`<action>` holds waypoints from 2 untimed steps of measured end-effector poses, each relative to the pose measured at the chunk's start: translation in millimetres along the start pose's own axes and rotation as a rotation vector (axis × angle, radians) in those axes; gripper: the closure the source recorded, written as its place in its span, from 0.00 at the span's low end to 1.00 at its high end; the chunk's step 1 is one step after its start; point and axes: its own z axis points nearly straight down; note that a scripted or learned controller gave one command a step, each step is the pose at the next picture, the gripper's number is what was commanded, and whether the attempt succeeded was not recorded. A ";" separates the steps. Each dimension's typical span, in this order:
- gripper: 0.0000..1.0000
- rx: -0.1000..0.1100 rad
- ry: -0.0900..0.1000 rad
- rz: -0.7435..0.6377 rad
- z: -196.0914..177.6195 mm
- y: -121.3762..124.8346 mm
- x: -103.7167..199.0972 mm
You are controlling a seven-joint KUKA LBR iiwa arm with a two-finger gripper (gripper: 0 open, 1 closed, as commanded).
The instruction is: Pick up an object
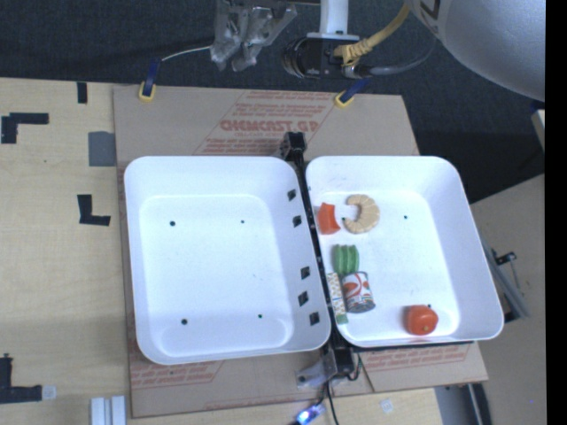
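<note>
The right bin (pixel 430 237) holds several small objects. An orange-red block (pixel 327 218) lies by the divider beside a tan crescent-shaped pastry (pixel 361 213). Below them are a green item (pixel 345 258) and a red and white can (pixel 353 292) lying on its side. A red tomato (pixel 422 320) sits near the front right corner. My gripper (pixel 243 41) hangs high at the top of the view, beyond the far edge of the left bin (pixel 213 175) and well away from all the objects. Nothing shows in its grasp.
Both bins rest on a cardboard sheet (pixel 266 122) on the wooden bench. Black clips (pixel 306 273) line the divider between the bins. The grey arm (pixel 478 16) crosses the top right corner, with cables (pixel 372 47) hanging under it.
</note>
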 end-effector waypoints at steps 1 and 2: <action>1.00 0.001 0.000 -0.002 -9.5 -0.1 1.0; 1.00 0.003 -0.001 -0.004 -19.0 -0.3 2.0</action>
